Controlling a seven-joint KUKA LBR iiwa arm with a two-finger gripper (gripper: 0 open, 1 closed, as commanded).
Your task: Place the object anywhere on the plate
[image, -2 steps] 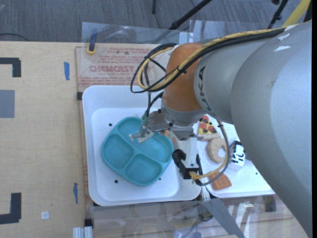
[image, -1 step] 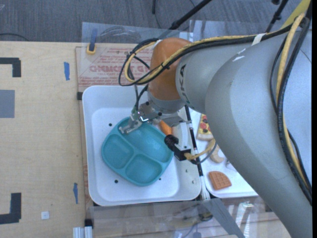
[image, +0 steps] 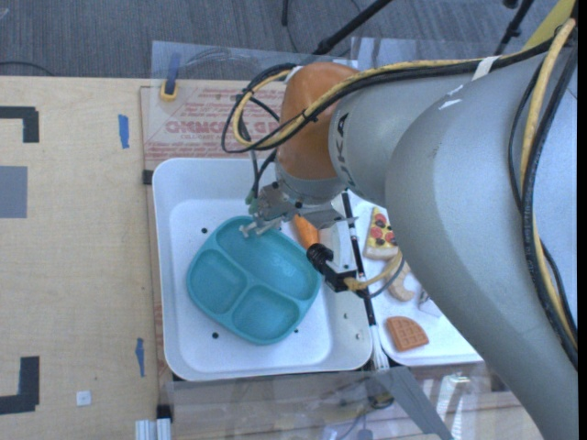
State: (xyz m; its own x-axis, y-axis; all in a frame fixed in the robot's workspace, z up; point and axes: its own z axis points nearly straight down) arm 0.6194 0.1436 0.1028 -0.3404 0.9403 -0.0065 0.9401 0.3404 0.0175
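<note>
A teal divided plate (image: 252,287) lies in the left white bin (image: 183,337), tilted toward the lower right. My gripper (image: 261,218) hangs over the plate's upper rim, under the grey wrist with its orange band. A small orange object (image: 306,231) shows just right of the gripper, by the plate's upper right edge. Whether it is held or lying in the bin I cannot tell, since the wrist hides much of it.
The right bin (image: 449,346) holds a toy pizza slice (image: 381,232), a pale curved piece (image: 402,284) and an orange waffle-like piece (image: 406,334). My arm covers most of that bin. A wooden benchtop (image: 73,246) stretches to the left.
</note>
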